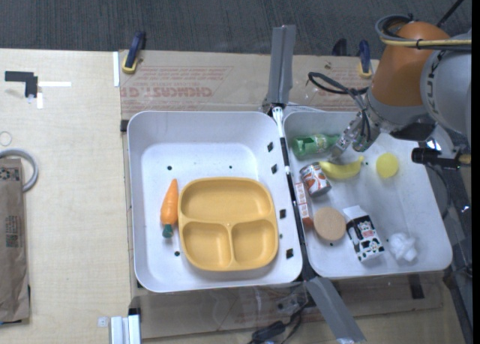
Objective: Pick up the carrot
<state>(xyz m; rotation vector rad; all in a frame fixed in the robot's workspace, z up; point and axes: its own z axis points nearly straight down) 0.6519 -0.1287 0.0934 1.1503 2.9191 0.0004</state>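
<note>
The carrot [170, 201] is lying lengthwise in the left bin [142, 185], touching the left rim of the yellow tray [226, 224]. It looks light, rigid and smooth, probably plastic; gripping across its thicker middle seems safest. The tool [358, 139] is hovering over the right bin [420, 215] near the banana [341, 169]; whether it is apart or together, I cannot tell.

Orange carrot [170, 201], yellow tray [226, 224], white bins [146, 185], yellow banana [341, 169]

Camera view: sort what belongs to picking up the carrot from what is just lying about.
Job: carrot, left bin, gripper.

Lying about: yellow divided tray, banana, green bottle, yellow ball, small can, milk carton, round cookie.
</note>
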